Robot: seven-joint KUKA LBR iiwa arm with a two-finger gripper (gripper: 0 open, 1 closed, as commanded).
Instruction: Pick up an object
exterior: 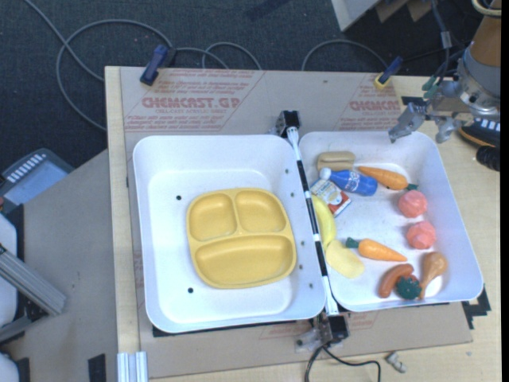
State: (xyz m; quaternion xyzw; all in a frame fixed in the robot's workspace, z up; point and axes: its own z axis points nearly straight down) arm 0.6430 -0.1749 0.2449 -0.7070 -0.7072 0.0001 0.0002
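Claw (pixel 423 122) at upper right of frame, above far rim of right bin (pixel 457 237), fingers spread, gripping nothing. Toy food clustered in right bin, ready for picking: carrot (pixel 383 177), bottle (pixel 352 182), banana (pixel 324 221). Yellow tray (pixel 240 236) centre-left.

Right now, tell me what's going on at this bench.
A grey robot arm reaches in from the right, its hand open and holding nothing above the far rim of the right white bin. That bin holds toy food, including two orange plastic carrots. The left white bin holds a yellow divided plastic tray. Nothing is picked up yet.
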